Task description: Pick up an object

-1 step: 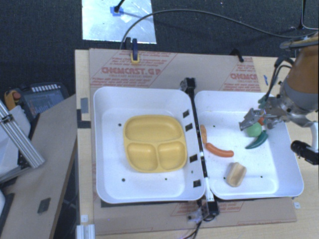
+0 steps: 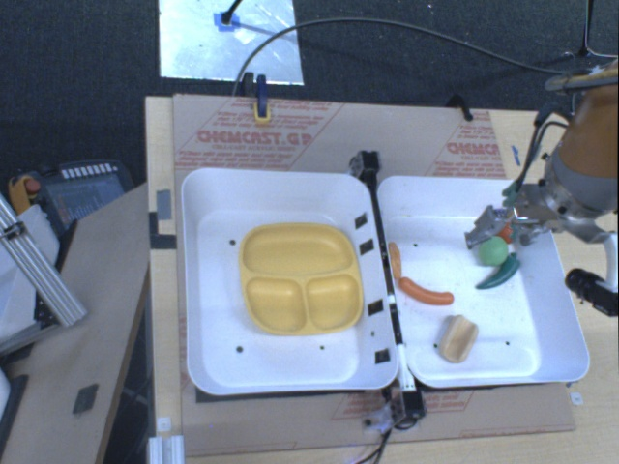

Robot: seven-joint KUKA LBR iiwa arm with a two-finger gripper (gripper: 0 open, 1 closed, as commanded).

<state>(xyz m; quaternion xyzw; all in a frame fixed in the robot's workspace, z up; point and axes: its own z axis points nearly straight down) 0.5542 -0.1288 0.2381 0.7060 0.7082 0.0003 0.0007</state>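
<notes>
Occupying the left bin (image 2: 208, 259), a yellow three-compartment tray (image 2: 298, 276) lies flat at its centre. In the right bin (image 2: 551, 356), an orange sausage-shaped piece (image 2: 426, 293) lies near the divider, with a tan bread-like piece (image 2: 457, 338) below it. Farther right, a green ball (image 2: 494, 250) touches a dark green pepper (image 2: 500, 274). The gripper (image 2: 490, 228) hangs just above the ball; whether it is spread or pressed together cannot be told.

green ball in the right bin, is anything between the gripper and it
Nothing visible does. The gripper hangs right over the green ball, at its upper edge. The dark green pepper lies against the ball's lower right side and the orange sausage sits further left, neither under the gripper.
</notes>
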